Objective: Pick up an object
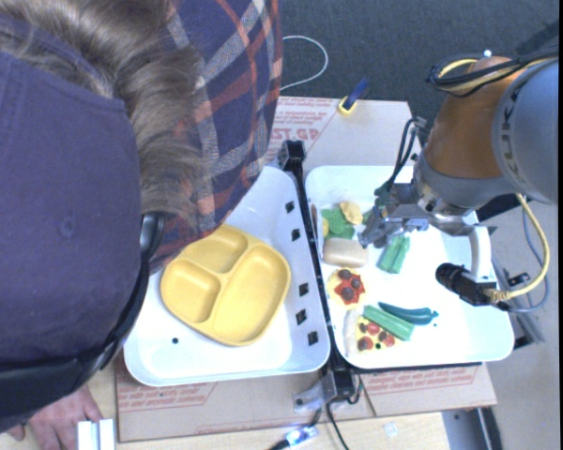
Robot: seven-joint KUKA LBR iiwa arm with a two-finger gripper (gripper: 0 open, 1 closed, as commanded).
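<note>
The right bin [469, 340] holds several toy foods. A green block [393, 254] lies just below my gripper [387, 229], which hovers low over the bin's middle. To the left of the gripper sit a green leafy piece [336, 222], a yellow piece [352, 212] and a tan bread piece [344, 252]. Nearer the front lie a slice with red dots [347, 287], a dark green pepper [409, 313] and a second topped slice [369, 336]. I see nothing clearly held.
The left bin [169, 364] holds a yellow divided plate [227, 284]. A person's head [56, 186] and plaid shirt [227, 73] lean over the left bin's far and left part. A black cable fitting [458, 283] hangs over the right bin's right side.
</note>
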